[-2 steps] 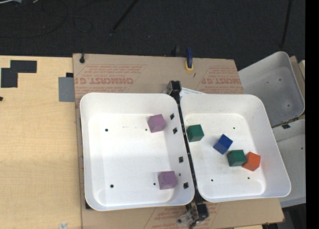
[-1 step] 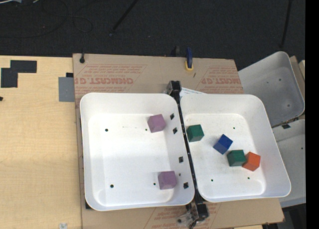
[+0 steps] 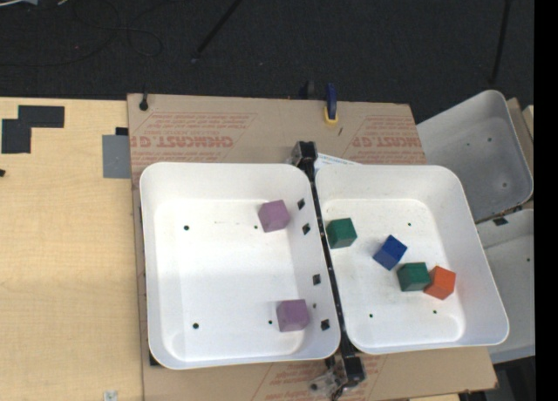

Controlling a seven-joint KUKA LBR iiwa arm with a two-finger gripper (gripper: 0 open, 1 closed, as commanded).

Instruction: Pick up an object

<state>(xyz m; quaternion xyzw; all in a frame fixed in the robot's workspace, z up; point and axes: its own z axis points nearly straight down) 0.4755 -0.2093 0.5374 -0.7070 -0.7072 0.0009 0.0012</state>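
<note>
**Bench inspection: six blocks in two bins, none lifted**

1. Bench. A light wooden bench point(image 3: 61, 251) fills the 9 o'clock side of the scene. A brown cardboard sheet point(image 3: 218, 133) lies on it under both bins.

2. Left bin point(image 3: 157, 303). It holds two purple blocks. The upper purple block point(image 3: 273, 214) sits at about 1 o'clock from the bin's middle, near the shared wall. The lower purple block point(image 3: 292, 314) sits at about 4 o'clock, just beside that same wall. The two are well apart, and both rest flat on the floor.

3. Divide. The bins meet edge to edge. A black clip point(image 3: 305, 153) sits at the 12 o'clock end of the seam. A blue-handled clamp point(image 3: 330, 103) stands on the cardboard's far edge.

4. Right bin point(image 3: 484, 286). It holds four blocks:
   - a green block point(image 3: 341, 233) at 10 o'clock, near the shared wall;
   - a blue block point(image 3: 390, 252) close to the middle, turned corner-on;
   - a second green block point(image 3: 413, 276) at 5 o'clock from the blue one, near it;
   - an orange block point(image 3: 440, 283) touching the second green block's 3 o'clock side.

5. Pincer. Whether it is released or clenched cannot be told. Every block lies on a bin floor.

6. Surroundings. A grey metal plate point(image 3: 479, 142) lies at 2 o'clock beyond the right bin.
</note>
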